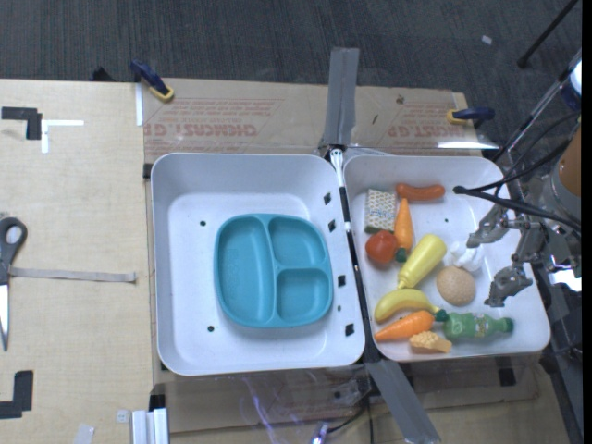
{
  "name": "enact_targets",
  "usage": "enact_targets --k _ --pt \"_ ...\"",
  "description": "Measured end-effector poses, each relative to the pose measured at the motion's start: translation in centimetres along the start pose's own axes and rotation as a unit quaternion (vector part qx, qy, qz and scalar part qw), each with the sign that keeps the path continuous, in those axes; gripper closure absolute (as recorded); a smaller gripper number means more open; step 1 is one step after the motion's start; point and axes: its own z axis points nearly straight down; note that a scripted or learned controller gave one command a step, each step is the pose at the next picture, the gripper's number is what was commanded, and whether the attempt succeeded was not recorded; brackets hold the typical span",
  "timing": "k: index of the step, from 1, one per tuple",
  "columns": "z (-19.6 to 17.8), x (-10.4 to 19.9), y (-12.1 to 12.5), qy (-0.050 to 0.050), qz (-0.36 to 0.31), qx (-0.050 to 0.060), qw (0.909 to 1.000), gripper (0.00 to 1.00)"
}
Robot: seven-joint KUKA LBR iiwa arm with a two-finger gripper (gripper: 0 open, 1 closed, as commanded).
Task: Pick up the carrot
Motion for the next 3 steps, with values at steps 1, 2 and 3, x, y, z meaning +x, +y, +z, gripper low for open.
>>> enact_targets --k 1,2,3 --pt "13.0 -6.2 5.1 0.000 -0.147 -0.001 0.9892 0.00" --pt "15.1 -10.4 5.5 -0.001 -0.084 0.000 0.9965 0.00" --pt "14.1 -10.6 5.6 -0.004 -0.085 0.000 0.9964 1.00"
